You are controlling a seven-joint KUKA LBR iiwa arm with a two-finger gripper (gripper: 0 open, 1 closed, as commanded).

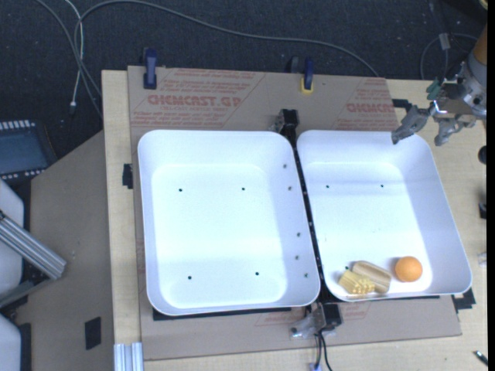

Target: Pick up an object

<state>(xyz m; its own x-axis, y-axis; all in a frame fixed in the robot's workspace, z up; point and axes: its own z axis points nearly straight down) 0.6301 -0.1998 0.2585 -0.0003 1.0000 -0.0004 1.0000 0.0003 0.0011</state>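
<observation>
1. My claw (425, 128) hangs over the far right corner of the right bin (363, 207). Its two fingers are spread apart with nothing between them, so I have hold of nothing.

2. The things I could pick up lie well apart from me, at the near edge of that same bin: an orange ball (408, 269), a tan roll (372, 272) just beside it, and a yellow corn piece (356, 284) touching the roll.

3. What could go wrong, as I judge it:
   - The ball is round and could roll off if one finger touches it first.
   - The roll and the corn sit pressed together, so closing on one may drag or pinch the other, and the grip could slip.
   - All three lie close to the bin's raised near rim, where the floor curves up. A finger coming down there could strike the wall or land short.

4. The left bin (224, 222) sits just beside mine, and the two rims nearly touch along the middle.

5. Both bins rest on a cardboard sheet (193, 95) held by a blue clamp (150, 64) at the far edge, on a pale bench (116, 207).

6. Beyond that is dark carpet (46, 68) with a loose cable (232, 33) trailing across it.
</observation>
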